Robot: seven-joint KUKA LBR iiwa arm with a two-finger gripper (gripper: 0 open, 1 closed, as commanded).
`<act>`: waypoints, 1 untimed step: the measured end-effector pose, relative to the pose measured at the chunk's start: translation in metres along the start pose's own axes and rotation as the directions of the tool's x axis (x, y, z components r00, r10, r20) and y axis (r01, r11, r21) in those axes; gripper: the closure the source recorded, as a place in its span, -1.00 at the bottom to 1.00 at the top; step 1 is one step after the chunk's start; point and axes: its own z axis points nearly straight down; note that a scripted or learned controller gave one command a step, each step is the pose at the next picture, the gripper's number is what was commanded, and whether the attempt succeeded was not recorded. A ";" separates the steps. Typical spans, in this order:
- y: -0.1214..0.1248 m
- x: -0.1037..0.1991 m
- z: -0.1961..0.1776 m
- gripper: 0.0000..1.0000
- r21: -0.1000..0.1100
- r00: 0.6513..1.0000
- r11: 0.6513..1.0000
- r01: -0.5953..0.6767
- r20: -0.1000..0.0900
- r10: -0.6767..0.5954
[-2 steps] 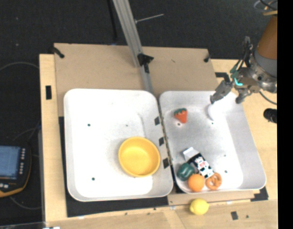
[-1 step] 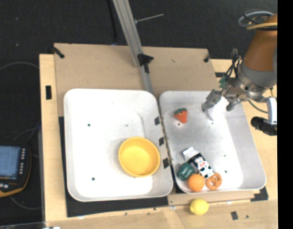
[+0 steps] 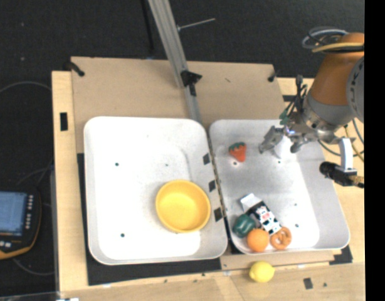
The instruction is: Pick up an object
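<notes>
Overhead view of two white bins on a counter (image 3: 136, 89). Gripper (image 3: 281, 144) poised over the far part of the right bin (image 3: 318, 199), fingers spread with nothing between them. Strawberry (image 3: 237, 151) lies just to its left, apart from it. Near corner of the same bin holds a card box (image 3: 260, 212), green item (image 3: 244, 225), orange (image 3: 258, 240) and pretzel (image 3: 281, 237), clustered together. Yellow bowl (image 3: 182, 205) sits in the left bin (image 3: 130, 149); lemon (image 3: 261, 272) rests on the counter outside.

A strawberry (image 3: 237, 151) lies alone at eleven o'clock in the right bin (image 3: 318, 196); an orange (image 3: 258, 240), pretzel (image 3: 281, 237) and card box (image 3: 263, 213) cluster at seven.
</notes>
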 end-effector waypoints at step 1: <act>-0.010 0.000 0.049 -1.00 0.001 1.000 1.000 -0.001 -0.001 0.001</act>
